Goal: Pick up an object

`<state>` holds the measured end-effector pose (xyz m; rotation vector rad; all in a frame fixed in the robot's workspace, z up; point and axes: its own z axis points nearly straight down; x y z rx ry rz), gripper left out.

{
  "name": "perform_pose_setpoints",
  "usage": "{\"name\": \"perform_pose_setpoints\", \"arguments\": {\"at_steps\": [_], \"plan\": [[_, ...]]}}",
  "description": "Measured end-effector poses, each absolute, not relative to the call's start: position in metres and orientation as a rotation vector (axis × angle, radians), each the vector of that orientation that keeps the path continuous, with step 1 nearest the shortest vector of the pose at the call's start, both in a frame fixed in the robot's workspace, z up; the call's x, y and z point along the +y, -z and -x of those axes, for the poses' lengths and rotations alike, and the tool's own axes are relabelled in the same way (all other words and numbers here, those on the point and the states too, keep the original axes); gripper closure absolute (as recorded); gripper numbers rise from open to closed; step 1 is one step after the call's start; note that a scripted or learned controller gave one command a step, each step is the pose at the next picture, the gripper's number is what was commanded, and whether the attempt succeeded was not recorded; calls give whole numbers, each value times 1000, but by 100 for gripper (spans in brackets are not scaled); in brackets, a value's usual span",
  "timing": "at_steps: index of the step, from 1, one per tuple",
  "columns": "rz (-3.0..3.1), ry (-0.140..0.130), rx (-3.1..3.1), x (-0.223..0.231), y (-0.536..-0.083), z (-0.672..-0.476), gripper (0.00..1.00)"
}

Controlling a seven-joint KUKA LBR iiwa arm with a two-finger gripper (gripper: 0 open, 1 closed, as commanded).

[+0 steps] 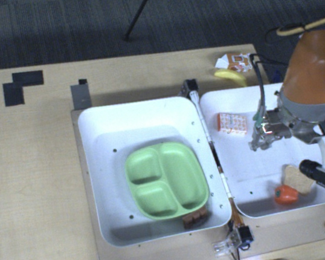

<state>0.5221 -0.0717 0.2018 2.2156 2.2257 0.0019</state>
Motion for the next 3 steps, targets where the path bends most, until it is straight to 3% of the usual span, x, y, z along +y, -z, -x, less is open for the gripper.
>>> {"name": "perform_pose_setpoints", "arguments": {"at_steps": [2, 3], "plan": [[-2216, -2, 2227, -26, -214, -487, 100], [-2217, -2, 2223, -67, -191, -541, 100]]}}
